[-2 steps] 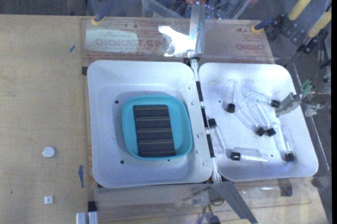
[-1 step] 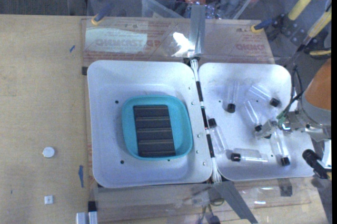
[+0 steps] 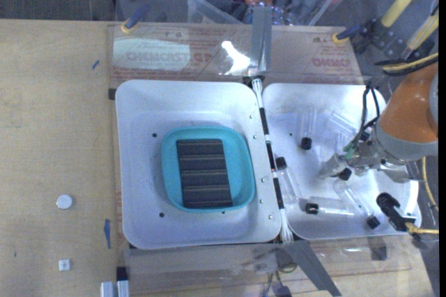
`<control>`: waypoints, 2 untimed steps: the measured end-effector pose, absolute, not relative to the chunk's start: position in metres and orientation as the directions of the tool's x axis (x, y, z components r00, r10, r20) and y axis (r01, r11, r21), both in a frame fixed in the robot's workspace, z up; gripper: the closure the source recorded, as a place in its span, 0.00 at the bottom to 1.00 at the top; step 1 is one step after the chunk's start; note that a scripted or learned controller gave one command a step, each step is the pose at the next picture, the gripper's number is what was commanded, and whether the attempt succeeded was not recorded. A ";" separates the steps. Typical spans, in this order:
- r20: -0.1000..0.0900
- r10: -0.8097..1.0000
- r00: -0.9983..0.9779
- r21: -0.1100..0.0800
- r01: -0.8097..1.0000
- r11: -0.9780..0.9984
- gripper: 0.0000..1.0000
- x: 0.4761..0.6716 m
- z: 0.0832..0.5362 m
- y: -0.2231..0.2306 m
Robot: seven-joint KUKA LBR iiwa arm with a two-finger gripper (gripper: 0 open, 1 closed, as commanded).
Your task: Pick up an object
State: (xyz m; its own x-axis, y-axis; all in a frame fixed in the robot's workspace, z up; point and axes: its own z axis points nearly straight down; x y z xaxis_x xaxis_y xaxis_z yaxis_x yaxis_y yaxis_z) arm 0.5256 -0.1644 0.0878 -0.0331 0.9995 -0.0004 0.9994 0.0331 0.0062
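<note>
Reaching in from 3 o'clock, the grey arm with its orange band (image 3: 411, 114) sets the gripper (image 3: 339, 169) low over the middle of the right-hand shallow white bin (image 3: 293, 97). How far the gripper is open cannot be told, nor whether it has hold of anything.

Clear plastic tubes with black caps lie scattered on this bin's floor. The nearest clear capped tube (image 3: 331, 208) lies at 7 o'clock from the gripper, near it but apart. Its long axis runs 9 to 3 o'clock, and its black cap (image 3: 311, 206) points to 9 o'clock. A second clear tube (image 3: 307, 127) lies at 10 o'clock from the gripper, well apart, with its long axis 12 to 6 o'clock and its cap toward 6 o'clock. A small black piece (image 3: 280, 163) sits at this bin's 9 o'clock rim.

The left-hand white bin (image 3: 139, 107) holds a turquoise plastic tray (image 3: 169, 170). In the tray lies a dark ribbed rectangular block (image 3: 203, 173), its long axis 12 to 6 o'clock.
</note>
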 end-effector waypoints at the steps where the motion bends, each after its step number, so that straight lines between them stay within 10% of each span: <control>1: -0.003 0.998 -0.059 0.008 0.998 0.059 0.00 0.531 0.088 -0.152; 2: -0.004 0.998 -0.057 0.012 0.998 0.057 1.00 0.532 0.098 -0.153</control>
State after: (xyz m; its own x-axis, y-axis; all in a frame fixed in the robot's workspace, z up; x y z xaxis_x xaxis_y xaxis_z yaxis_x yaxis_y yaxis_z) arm 0.5316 -0.1527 0.0981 -0.0574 0.9983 -0.0037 0.9983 0.0574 0.0115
